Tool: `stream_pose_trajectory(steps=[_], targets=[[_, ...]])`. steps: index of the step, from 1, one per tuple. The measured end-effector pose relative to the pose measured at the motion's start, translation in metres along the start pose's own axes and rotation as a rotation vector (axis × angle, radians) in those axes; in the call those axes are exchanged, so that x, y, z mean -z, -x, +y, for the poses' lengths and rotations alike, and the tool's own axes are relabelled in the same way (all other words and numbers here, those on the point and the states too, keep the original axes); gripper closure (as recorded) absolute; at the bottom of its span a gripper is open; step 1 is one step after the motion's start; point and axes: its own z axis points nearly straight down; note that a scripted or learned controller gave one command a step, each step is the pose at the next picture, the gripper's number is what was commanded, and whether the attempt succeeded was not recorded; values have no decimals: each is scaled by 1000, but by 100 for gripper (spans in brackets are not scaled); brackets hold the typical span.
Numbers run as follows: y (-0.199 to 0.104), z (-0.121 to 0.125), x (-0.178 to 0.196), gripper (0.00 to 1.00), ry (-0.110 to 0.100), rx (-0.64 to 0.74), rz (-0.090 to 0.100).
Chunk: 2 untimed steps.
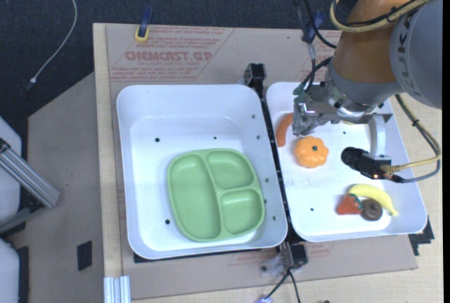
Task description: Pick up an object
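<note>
Two bins sit side by side on the tabletop, and from the overhead camera my end effector [304, 120] hangs low in the right bin [401, 154], where the loose items lie ready for picking; whether it is open or closed I cannot tell. Just below it sits a round orange pumpkin [311, 152] with no real long axis, while an orange carrot-like piece [283, 130], long axis running roughly up-down, lies just to its left, the likelier target.

Fixed overhead camera, slanted down on both bins [133, 154].
</note>
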Motion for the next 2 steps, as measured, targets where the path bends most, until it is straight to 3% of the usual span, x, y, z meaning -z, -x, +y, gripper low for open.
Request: stream_pose_trajectory(steps=[2], targets=[[-103,22,4,100,1,0,1]])
